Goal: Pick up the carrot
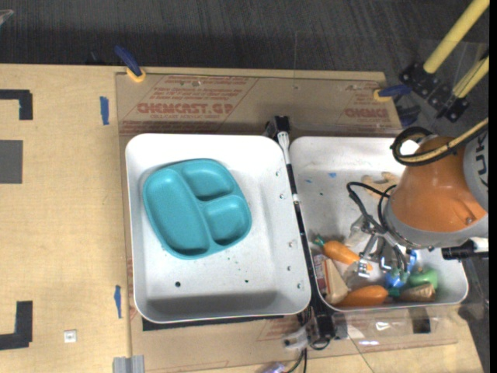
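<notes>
I cannot tell whether the fingers (pixel 371 256) are spread or pinching anything; they are hanging among the clutter in the right bin (pixel 326 158), likely reaching for the carrot (pixel 340 252), which is lying just at their nine o'clock. A second orange piece (pixel 363 295) is sitting at six o'clock. The blue tray (pixel 196 207) is resting in the left bin (pixel 155 286), probably waiting as a drop place.

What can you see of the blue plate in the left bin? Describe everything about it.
The blue plate is a turquoise, rounded-rectangle tray that looks like smooth plastic. It has three compartments: one long section and two smaller ones. It lies flat, right way up, turned at a slant, on the floor of the left bin, toward its back. Nothing rests in it or touches it.
</notes>
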{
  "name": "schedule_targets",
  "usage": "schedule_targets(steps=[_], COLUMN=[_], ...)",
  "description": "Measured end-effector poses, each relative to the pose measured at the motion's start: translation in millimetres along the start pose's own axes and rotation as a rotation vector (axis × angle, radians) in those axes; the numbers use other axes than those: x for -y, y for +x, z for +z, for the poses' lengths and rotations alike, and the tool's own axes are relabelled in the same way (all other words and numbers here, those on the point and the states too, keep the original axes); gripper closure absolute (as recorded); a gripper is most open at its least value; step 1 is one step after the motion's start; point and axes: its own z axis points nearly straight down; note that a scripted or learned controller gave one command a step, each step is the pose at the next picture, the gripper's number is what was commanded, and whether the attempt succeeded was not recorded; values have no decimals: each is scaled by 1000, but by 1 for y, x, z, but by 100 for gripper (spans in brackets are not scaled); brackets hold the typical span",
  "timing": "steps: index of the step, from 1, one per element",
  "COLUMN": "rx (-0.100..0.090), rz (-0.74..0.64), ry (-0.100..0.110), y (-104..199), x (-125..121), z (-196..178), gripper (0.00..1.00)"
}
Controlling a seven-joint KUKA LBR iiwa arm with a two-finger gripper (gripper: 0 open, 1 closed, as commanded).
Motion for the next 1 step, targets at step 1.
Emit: schedule_targets(steps=[1], rx=[11], rz=[0], ry=[0], y=[-4], x=[0], z=[-12], gripper=[100])
